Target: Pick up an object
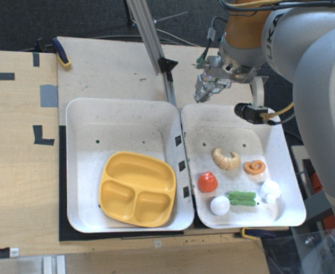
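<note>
Gripper (whether open or closed, I cannot tell) hangs well above croissant.

Grey arm, orange band, black cables

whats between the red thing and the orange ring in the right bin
The tan croissant-shaped piece lies between the red thing and the orange ring, slightly farther back, in the camera view.
</note>
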Action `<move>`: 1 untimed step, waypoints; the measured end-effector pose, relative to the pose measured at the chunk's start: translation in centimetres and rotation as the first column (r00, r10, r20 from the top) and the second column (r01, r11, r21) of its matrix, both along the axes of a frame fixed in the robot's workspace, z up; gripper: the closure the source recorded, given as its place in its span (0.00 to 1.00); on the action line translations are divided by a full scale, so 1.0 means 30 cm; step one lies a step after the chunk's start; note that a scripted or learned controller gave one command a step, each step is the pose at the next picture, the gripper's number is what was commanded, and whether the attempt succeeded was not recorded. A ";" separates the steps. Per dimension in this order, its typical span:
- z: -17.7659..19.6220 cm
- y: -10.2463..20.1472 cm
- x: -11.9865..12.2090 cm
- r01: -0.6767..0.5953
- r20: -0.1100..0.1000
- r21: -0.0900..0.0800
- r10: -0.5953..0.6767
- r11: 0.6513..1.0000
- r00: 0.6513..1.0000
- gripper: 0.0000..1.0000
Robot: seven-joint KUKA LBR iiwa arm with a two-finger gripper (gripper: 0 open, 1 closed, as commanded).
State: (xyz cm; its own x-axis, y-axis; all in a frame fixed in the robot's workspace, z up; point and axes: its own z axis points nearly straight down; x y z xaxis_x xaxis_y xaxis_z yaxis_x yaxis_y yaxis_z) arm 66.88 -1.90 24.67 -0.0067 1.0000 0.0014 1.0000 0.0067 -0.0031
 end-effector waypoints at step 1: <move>-0.005 0.166 0.012 0.000 0.002 -0.001 0.000 1.000 1.000 1.00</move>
State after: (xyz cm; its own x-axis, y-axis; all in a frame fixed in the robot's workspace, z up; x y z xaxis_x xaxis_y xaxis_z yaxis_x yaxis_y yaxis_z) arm 67.25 3.06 24.53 -0.0065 1.0000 0.0008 1.0000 0.0065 -0.0012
